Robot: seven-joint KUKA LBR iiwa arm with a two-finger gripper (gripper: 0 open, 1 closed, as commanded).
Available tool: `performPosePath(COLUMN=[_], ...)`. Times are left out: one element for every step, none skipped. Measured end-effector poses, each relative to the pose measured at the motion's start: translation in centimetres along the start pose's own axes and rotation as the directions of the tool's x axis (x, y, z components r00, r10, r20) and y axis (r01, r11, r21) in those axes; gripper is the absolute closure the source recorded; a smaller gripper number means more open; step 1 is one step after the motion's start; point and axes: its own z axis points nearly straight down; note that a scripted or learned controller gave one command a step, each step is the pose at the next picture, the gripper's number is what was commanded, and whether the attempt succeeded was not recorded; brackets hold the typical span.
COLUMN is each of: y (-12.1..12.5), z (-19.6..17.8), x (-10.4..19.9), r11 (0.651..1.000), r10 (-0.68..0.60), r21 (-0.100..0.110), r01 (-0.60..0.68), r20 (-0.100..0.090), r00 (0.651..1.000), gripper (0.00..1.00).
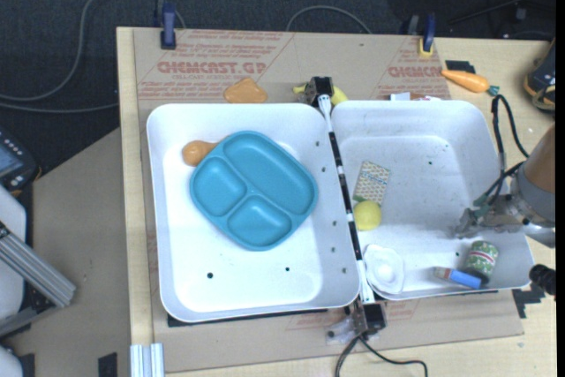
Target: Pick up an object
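In the right bin point(415, 124) lie a patterned packet point(372, 181), a small yellow ball point(366, 214), a white round cup point(385, 268), a green-and-white can point(481, 257) and a blue marker point(459, 277). My gripper point(481, 220) hangs low over the right bin's right side, just above the can and apart from it. The grey arm point(538, 185) comes in from the right edge. The left bin point(177, 216) holds a blue divided plate point(253, 189) with an orange piece point(196, 152) at its upper left corner.
Outside the bins, on the brown board behind them, lie an orange lump point(244, 91), a yellow-and-black item point(320, 90) and an orange carrot-like toy point(465, 81). Two blue clamps point(167, 22) grip the board's far edge. A black cable point(499, 132) runs along the right bin's rim.
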Motion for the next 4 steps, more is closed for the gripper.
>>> performPosePath(y=[0.1,0.0,8.1,18.7], z=[-1.0,-0.9,1.1,1.0], x=[0.0,0.0,0.5,0.5], r11=[1.0,1.0,1.0,1.0], r10=[0.001,0.001,-0.008,-0.006], r21=[-0.002,-0.001,0.0,0.015], r01=[-0.001,-0.001,0.008,0.007], r20=[0.001,0.0,-0.006,-0.019], r00=[1.0,1.0,1.0,1.0], gripper=[1.0,0.0,0.0,0.0])
